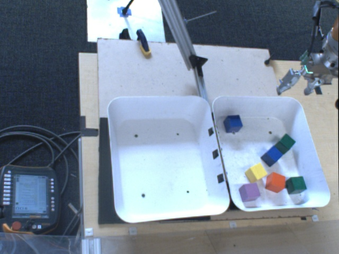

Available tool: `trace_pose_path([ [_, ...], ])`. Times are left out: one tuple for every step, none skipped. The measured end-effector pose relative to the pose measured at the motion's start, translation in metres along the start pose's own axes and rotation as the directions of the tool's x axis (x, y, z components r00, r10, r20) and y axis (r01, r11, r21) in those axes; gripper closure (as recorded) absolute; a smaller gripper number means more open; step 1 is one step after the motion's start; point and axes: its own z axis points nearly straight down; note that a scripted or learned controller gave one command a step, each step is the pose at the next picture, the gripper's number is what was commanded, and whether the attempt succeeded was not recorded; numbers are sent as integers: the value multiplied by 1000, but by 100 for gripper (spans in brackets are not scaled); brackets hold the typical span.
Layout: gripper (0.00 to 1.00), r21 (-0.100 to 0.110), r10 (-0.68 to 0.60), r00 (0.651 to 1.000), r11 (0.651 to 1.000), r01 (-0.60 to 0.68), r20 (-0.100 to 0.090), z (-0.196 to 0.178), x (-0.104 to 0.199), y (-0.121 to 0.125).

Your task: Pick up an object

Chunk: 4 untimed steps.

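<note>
Hand (302, 82) open above bench, blocks (274, 168) well below in right bin (312, 142)

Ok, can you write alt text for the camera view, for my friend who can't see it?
A robot gripper hovers above the top right corner of the right bin, which holds seven coloured blocks. The left bin sits beside it on a bench.

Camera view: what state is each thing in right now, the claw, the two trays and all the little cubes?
gripper: above the bench beyond the right bin's far right corner, holding nothing
right bin: holds seven cubes
lone blue cube: apart, near the far left
dark green cube: touching second blue cube
yellow cube, orange cube, purple cube, green cube: clustered near the front
</note>
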Motion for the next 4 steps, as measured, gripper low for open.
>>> trace_pose_path([
  [0,-3,-1,1000,1000,1,2,-3,0,1],
  [0,2,1,1000,1000,-1,0,59,2,-2],
  [0,0,0,1000,1000,0,0,103,9,-3],
  [0,1,1,1000,1000,-1,0,164,5,-2],
])
